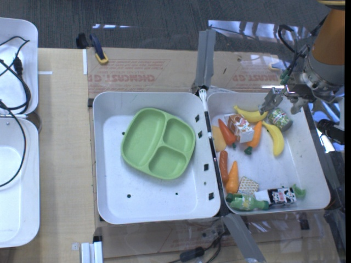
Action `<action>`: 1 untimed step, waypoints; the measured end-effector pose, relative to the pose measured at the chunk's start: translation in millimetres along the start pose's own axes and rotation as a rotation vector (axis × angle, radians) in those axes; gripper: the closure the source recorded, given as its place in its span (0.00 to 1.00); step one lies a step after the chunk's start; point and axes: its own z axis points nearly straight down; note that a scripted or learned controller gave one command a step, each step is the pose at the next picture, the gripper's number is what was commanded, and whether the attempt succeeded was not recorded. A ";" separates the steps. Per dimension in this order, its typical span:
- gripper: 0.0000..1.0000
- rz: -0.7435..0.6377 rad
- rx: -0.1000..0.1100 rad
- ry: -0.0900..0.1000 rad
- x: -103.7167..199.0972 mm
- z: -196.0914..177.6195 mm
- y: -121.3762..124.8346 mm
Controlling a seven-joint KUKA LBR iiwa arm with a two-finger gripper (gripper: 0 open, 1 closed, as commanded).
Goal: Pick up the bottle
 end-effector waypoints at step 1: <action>0.00 -0.136 0.000 0.000 -18.8 152.1 -43.5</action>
